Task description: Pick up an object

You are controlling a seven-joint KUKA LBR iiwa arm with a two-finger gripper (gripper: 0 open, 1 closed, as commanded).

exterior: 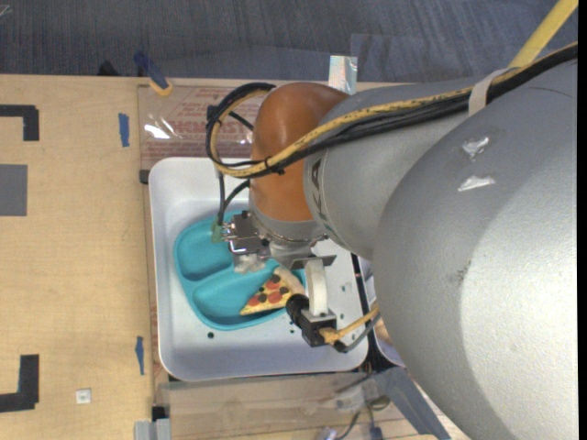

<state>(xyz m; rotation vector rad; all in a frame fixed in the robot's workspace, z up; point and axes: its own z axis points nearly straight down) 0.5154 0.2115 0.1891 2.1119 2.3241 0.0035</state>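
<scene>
Here, the grey arm (440, 200) reached into the white bin (170, 246), its gripper (248, 255) low over a turquoise object (206, 264) in the bin's middle. A pizza-slice toy (271, 293) lay on that object's right edge. The gripper's state couldn't be told.

Single fixed overhead camera, slanted down, close above white bin (170, 246).
</scene>
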